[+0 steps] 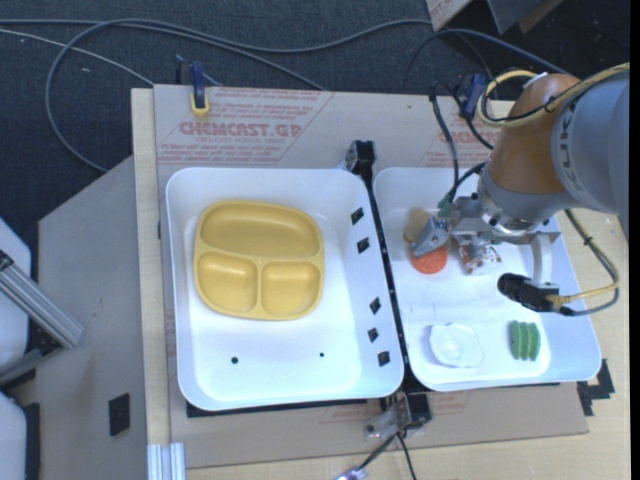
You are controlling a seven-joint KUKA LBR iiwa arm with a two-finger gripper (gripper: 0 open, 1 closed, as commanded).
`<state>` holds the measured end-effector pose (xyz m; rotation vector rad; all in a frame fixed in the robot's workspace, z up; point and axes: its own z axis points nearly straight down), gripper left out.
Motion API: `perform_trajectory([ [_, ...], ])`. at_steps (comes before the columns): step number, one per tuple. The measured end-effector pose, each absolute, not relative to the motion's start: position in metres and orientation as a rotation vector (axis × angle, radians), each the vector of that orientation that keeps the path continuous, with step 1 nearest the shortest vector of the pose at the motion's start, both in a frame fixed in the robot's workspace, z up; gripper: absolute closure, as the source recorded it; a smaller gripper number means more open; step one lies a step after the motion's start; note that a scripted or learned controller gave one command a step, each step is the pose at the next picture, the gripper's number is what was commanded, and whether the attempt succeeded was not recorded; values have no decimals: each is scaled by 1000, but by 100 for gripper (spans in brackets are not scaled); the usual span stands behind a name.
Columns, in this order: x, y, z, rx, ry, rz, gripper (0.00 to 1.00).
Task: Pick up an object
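The hand (452, 236), its grip state indiscernible, hung over the right bin (575, 363) near its left wall, beside a red object (431, 261); the front corners lay open.

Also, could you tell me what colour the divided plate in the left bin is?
Yellow; the plate shows plainly in the camera view.

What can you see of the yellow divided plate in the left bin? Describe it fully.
The yellow plate looks like smooth moulded plastic with rounded corners. It has three compartments: one wide one at the far side and two smaller ones nearer the camera. It lies flat and upright on the floor of the left bin, towards its far half, with nothing in it.
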<state>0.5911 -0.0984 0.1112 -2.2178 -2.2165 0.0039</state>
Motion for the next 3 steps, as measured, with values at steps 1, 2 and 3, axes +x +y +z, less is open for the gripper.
perform_trajectory([
  [1,593,-99,125,-2222,-2219,-2,100],
  [2,597,-95,189,-2224,-2227,-7,100],
  [3,598,-95,254,-2225,-2228,-9,100],
])
